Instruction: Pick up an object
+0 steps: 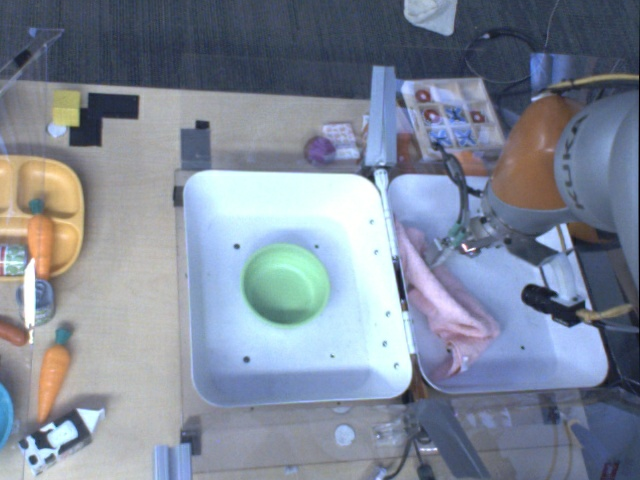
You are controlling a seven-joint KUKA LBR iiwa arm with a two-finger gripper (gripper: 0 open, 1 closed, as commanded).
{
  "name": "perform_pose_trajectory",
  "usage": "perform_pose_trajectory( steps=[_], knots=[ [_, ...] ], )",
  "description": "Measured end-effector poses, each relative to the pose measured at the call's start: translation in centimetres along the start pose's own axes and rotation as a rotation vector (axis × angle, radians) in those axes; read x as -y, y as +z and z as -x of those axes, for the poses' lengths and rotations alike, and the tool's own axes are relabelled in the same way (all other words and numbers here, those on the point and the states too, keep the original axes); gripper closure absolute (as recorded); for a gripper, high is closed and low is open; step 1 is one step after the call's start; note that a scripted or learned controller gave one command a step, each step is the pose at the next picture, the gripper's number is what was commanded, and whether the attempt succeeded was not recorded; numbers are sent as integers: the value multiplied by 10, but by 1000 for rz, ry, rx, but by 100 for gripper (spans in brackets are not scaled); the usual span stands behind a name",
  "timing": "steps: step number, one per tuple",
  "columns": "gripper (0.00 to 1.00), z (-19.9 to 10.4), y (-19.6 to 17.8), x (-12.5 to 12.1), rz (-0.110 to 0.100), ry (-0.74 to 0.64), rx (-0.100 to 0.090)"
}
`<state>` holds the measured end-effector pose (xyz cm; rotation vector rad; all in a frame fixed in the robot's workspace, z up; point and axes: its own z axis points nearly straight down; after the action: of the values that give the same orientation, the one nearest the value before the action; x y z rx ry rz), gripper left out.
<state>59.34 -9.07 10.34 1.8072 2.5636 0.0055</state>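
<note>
camera view: pink cloth [445,303] just below-left of gripper [447,245]

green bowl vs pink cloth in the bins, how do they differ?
The green bowl is round and rigid-looking, sitting upright near the middle of the left bin; the pink cloth is soft, crumpled and elongated, lying along the left side of the right bin. The bowl stands well away from the gripper; the cloth's upper end lies right by it. Both rest on a white bin floor.
</note>
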Motion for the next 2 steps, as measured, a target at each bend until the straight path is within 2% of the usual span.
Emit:
perform_pose_trajectory(
  steps=[1,2],
  knots=[
    [0,-14,-41,51,2,5,1],
    [0,2,11,8,10,39,4]
  ],
)
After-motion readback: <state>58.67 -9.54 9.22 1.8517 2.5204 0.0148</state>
